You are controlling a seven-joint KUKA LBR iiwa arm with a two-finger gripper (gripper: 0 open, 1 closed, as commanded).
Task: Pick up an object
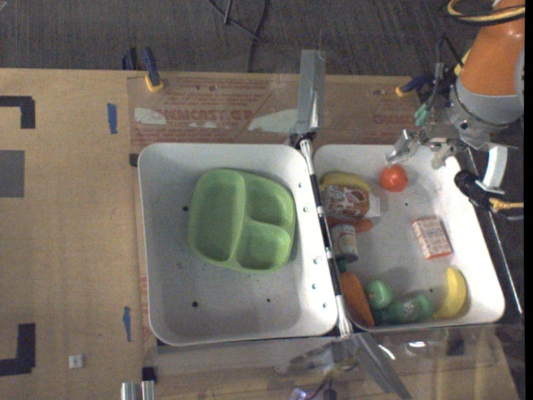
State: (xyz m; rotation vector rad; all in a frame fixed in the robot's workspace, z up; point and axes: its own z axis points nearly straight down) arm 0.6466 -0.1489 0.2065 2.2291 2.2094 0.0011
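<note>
fingers (403, 147): metal, seen at the top edge of the right bin (491, 307); whether they stand apart or together cannot be told, the view being too small and glared there. gripper (410, 145): high, at the far rim, nothing visibly between its tips. red ball (394, 178): just below the tips, apart from them, free on the bin floor; likely the nearest target. advice: centre over the ball, descend straight, close across its widest part, since a round thing will probably roll off a skewed pinch. nearby: yellow-and-red packet (345, 197) to the left, small carton (431, 237) lower right, banana (454, 292), green pieces (398, 303), orange carrot (356, 297). left bin (166, 307): green divided plate (242, 219).
</note>
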